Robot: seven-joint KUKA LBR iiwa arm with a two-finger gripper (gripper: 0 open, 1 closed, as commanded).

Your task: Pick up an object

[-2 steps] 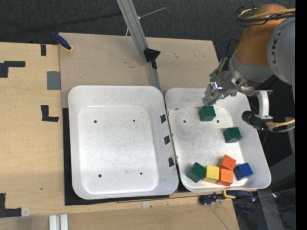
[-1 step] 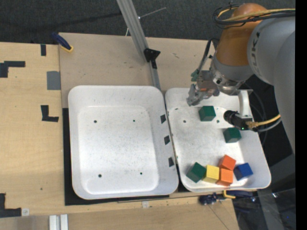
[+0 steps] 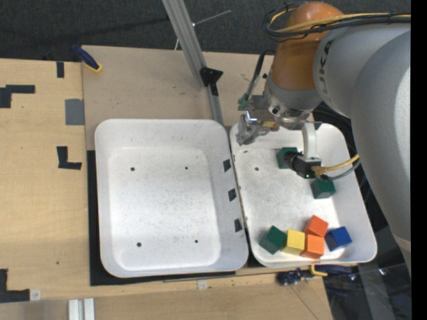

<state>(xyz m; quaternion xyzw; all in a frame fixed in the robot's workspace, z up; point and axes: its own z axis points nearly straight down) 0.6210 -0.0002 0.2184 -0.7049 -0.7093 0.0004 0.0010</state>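
The arm (image 3: 363,79) is reaching in over the right bin (image 3: 267,199). The gripper (image 3: 248,131) hangs at that bin's far left corner, just beside the rim where the left bin (image 3: 160,199) butts against it. Is it parted or closed? I cannot tell from up here, because the wrist sits right over it.

Now the blocks, all of them in the right bin and all well apart from the gripper. Along the bin's near edge there is a tight cluster. A green block (image 3: 272,239) sits on the left with a yellow block (image 3: 295,241) touching it. Next come two orange blocks (image 3: 315,244) pressed together, though I cannot tell whether one rides on the other. A blue block (image 3: 338,237) closes the row at the bin's near right corner.

Up from that row, around mid-bin and close to the right wall, a dark green block (image 3: 323,188) lies on its own. Another dark green piece (image 3: 287,157) lies further toward the bin's far edge. It is the nearest one to the gripper, and it is partly hidden.

Both bins rest on the pale wooden counter (image 3: 40,212). A slanted metal pole (image 3: 190,45) rises beyond the right bin's far left corner.
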